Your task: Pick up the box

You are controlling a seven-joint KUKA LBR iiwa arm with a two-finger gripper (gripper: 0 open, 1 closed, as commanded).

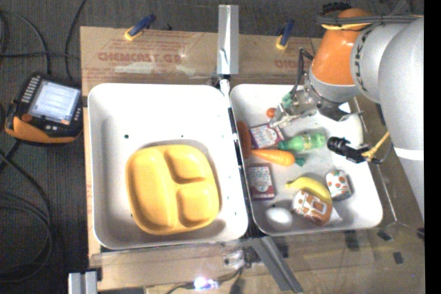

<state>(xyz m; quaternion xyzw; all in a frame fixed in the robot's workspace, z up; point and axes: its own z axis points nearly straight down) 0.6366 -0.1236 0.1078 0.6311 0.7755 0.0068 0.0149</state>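
— Closest to the lens lay a white egg (279,217) and a brown loaf-like toy (311,207), at the near end of the right bin (374,219). Was the box up yet?

— No. The box (264,136), a small pinkish carton, lay flat on the bin floor between a sausage (242,138) and a green bottle (303,142), with a carrot (275,156) just in front of it.

— And the gripper (284,113)?

— It hung just beyond the box, low over the far part of the same bin. I saw nothing lifted in it, and I could not tell whether it was open or closed (the wrist hid too much).

— A second carton (260,181) lay nearer us. Could that have been the target?

— Possibly; it was also lying untouched.

— So how far along was it?

— Early, I judged. The approach looked made, but the grasp and the lift were both left to do. The left bin (110,120) held a yellow tray (173,186)
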